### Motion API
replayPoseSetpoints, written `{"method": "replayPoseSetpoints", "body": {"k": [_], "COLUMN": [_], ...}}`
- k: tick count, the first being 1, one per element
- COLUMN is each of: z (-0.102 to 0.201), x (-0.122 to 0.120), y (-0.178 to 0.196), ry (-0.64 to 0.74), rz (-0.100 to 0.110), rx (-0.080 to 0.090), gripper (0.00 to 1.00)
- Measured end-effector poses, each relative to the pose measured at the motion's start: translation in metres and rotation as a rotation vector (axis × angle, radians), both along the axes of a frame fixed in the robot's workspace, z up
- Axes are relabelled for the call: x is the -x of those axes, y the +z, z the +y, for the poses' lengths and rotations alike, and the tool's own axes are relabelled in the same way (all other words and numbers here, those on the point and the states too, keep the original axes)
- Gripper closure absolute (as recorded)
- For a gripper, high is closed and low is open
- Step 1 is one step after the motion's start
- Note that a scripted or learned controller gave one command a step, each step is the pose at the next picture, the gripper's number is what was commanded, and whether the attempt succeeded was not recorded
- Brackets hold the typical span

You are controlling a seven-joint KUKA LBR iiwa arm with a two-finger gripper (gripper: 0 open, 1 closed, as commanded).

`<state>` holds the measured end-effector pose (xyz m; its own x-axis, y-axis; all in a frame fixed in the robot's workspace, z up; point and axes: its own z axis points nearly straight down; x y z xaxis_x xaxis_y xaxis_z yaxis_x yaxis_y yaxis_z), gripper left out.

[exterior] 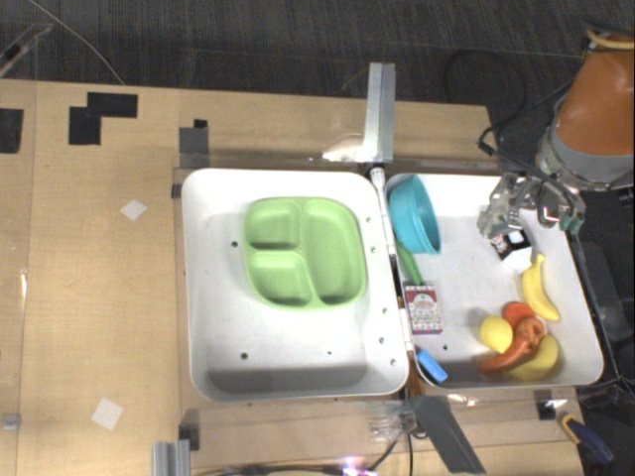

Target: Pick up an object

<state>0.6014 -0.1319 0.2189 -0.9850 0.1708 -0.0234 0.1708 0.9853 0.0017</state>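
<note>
The grey arm with its orange band [601, 102] comes in from the right, and its metal pincer [516, 216] hangs low over the far right part of the right-hand shallow white bin [466, 296]. Whether the pincer is spread or pressed together cannot be told, and nothing can be made out between its tips.

In that right bin, a turquoise plastic bowl [414, 214] leans tilted against the left wall at the far end. A small pink-and-white card box [424, 308] lies by the same wall, with a blue flat piece [431, 366] at the near left corner. A yellow banana [538, 290] lies near the right wall. Just below it sit a yellow lemon [497, 334] and orange-red toy fruit [523, 337], clustered together and touching.

The left-hand shallow white bin [213, 266] holds a light green divided plastic tray [303, 251], lying flat near its middle on the wooden bench [89, 296].
</note>
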Motion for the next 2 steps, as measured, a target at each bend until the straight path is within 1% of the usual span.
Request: {"method": "replayPoseSetpoints", "body": {"k": [1,2], "z": [-0.0579,-0.0569], "x": [-0.0459,-0.0463], "y": [0.0049,0.0052], "ry": [-0.044,-0.042], "rz": [0.012,0.012], "rx": [0.000,0.000], "gripper": [1.00,0.00]}}
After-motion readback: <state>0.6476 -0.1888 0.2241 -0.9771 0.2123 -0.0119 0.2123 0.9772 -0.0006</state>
